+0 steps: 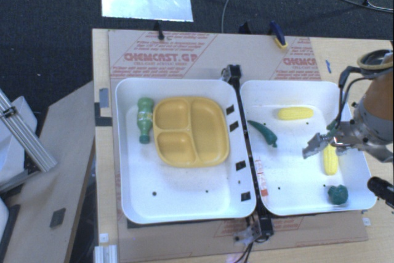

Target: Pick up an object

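**Camera view: gripper poised beside a yellow corn cob in the right bin**

Camera view, down at a slant: grey arm reaching in from the right, its two-finger gripper low over the right-hand shallow white bin. Nearest candidate for the pick: a small yellow plastic corn cob, just beside and slightly below the fingertips in the picture, long axis running roughly up-and-down the frame, near the bin's right side. Touching or merely above, impossible to say from this angle. Fingers spread apart, one grey tip jutting left toward the bin's middle, nothing seen between them.

Elsewhere in the same bin: a second, longer yellow corn cob lying crosswise near the far wall, well apart from the gripper; a dark green plastic chilli pepper toward the left wall; a dark green lumpy toy vegetable in the near right corner, near the first cob's lower end.

Left bin: a yellow plastic divided plate with a green toy bottle just beside its left edge, both far from the arm.

Hard to make out: upper end of the nearer cob, partly masked by the gripper body; height of the fingertips above the bin floor; arm cut off at the right edge.
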### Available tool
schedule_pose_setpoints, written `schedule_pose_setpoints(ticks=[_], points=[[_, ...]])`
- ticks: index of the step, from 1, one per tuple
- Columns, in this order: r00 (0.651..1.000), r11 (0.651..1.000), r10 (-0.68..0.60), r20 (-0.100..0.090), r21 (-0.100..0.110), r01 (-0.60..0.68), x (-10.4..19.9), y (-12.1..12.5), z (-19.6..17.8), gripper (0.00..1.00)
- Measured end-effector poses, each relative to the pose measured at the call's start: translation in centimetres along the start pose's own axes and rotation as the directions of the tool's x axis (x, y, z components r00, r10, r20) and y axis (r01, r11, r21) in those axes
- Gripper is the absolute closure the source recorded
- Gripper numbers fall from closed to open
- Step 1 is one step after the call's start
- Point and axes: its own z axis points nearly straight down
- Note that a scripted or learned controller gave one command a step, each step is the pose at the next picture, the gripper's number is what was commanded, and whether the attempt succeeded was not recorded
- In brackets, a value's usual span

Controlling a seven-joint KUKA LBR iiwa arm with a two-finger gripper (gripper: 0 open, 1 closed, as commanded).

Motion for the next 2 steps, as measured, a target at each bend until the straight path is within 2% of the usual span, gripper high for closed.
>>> schedule_pose_setpoints(ticks=[1,2], points=[[1.0,1.0,-0.003,0.002,-0.011,0.003,0.0,0.3,-0.5,0.0],[1.0,1.0,-0.001,0.001,-0.009,0.001,0.1,0.1,3.6,0.0]])
